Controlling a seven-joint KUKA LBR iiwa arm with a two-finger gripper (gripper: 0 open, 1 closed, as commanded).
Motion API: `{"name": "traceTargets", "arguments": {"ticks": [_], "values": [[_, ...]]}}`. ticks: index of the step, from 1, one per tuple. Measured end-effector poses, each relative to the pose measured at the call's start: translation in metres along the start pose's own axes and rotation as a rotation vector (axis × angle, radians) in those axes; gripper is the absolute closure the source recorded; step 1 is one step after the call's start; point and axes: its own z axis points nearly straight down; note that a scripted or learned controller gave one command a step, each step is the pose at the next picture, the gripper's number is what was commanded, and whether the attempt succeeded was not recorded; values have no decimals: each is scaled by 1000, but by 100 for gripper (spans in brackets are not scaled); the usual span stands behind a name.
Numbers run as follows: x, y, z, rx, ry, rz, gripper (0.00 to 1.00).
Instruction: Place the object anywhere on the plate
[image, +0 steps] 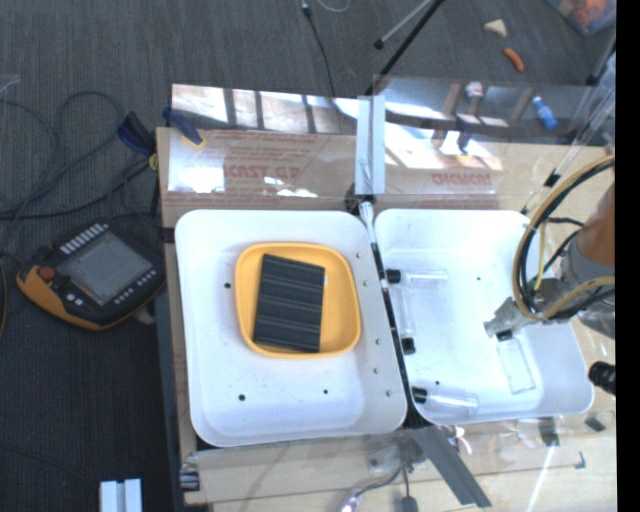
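A dark, ridged rectangular block (290, 302) lies flat on the yellow plate (345, 318), which sits in the left white bin (210, 380). The block covers most of the plate's middle and stands slightly tilted from the plate's edges. My gripper (512, 350) hangs over the right part of the right bin (450, 330), well away from the plate and the block. Nothing can be seen held in it.
The arm with its yellow and black cables (540, 260) enters from the right. Small clear pieces lie in the right bin near its back left (420, 275) and front left (447, 398). A teach pendant (95, 275) lies on the floor at left.
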Motion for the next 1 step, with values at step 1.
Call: {"name": "traceTargets", "arguments": {"ticks": [1], "values": [[0,0,0,0,0,0,0]]}}
